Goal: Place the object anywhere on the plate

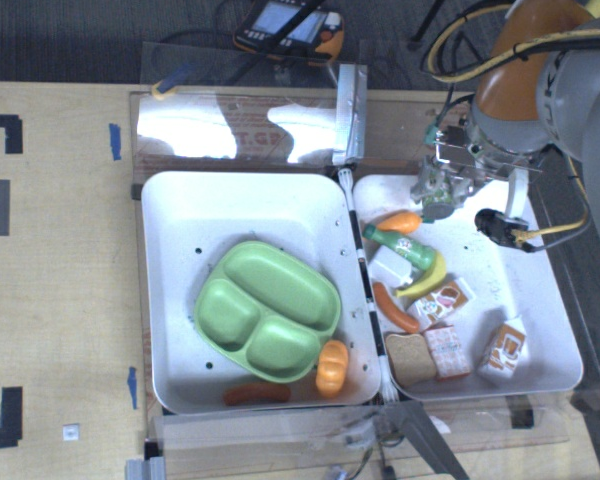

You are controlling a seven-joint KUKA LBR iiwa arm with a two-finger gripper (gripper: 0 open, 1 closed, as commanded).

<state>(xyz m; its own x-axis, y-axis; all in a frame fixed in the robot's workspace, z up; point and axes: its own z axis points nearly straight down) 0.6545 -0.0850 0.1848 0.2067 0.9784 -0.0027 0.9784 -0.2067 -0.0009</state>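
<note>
Claw: gripper (pixel 438 204) hangs low over far-left part of rt bin (pixel 540 298); state cannot tell, as tip is a dark blur vs white floor; nothing seen pinched.
Why there: judged a pick approach; claw sits above the clutter's far end, where items are least stacked.
Task thing: task names none; judged the carrot (pixel 405 222), just beside claw tip; lies in rt bin, not on plate.
Carrot's neighbours: green bottle (pixel 400 246) touching its near side; banana (pixel 426 276) curved under the bottle; a grab could catch the bottle too.
Rt bin, rest: red sausage (pixel 395 310) along the divider wall; snack packet (pixel 446 303); bread slice (pixel 410 356); pink wafer (pixel 447 350); small carton (pixel 503 348) apart toward near-rt corner.
Lt bin (pixel 180 228): holds green plate (pixel 270 308), 3 compartments, set at a slant near centre; no item on it yet.
Lt bin, loose: orange pumpkin (pixel 331 366) touching plate's near rim, outside it; brown sausage (pixel 257 395) by near wall.
Task progress: judged early; transfer across the divider not yet done.
</note>
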